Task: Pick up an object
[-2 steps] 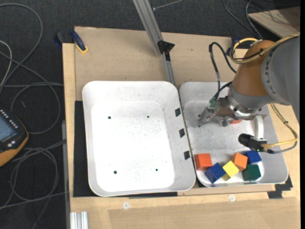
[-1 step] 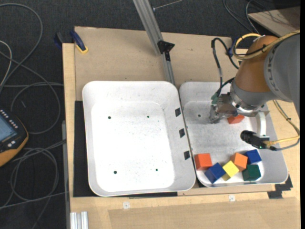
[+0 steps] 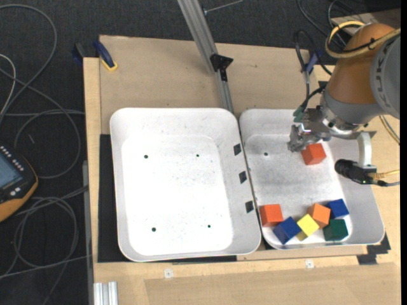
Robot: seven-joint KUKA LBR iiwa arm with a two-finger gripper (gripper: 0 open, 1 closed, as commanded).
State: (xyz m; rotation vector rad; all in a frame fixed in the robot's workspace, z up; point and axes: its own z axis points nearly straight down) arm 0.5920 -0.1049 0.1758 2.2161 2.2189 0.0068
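Observation:
A red block (image 3: 313, 153) sits in the upper part of the right bin (image 3: 280, 170), tilted slightly. My gripper (image 3: 301, 140) hangs right over it, its grey tip touching or just off the block's upper left corner. Along the bin's near edge lies a cluster of blocks: an orange block (image 3: 271, 213), a blue block (image 3: 286, 229), a yellow block (image 3: 308, 224), a second orange block (image 3: 321, 213), a second blue block (image 3: 338, 207) and a green block (image 3: 336, 229).
The left bin (image 3: 127, 170) lies beside the right one, with black clips (image 3: 241, 176) on the shared wall. A slanted metal pole (image 3: 206, 43) rises behind the bins. Cables trail over the floor at left.

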